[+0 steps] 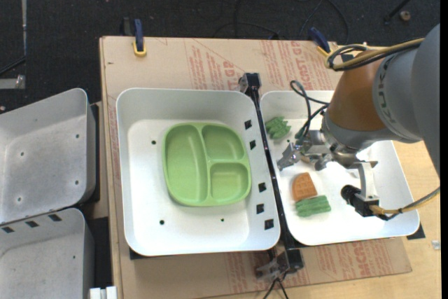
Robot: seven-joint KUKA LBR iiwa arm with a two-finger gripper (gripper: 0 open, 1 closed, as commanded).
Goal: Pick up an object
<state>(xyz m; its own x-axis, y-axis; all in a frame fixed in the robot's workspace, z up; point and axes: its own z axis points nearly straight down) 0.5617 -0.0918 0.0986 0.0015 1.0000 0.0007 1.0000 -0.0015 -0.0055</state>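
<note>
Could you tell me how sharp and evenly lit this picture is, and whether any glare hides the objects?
Camera view: sharp overall, evenly lit with soft shadows; the green tray and orange piece read clearly; the white bin is bright without hiding anything; the arm looms large.

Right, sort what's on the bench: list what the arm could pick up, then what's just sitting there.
For the job:
- end effector
- orange piece
- green block
- green piece by the divider

Just sitting there:
- green divided plate in the left bin
- right bin
- spare trays off to the left
</note>
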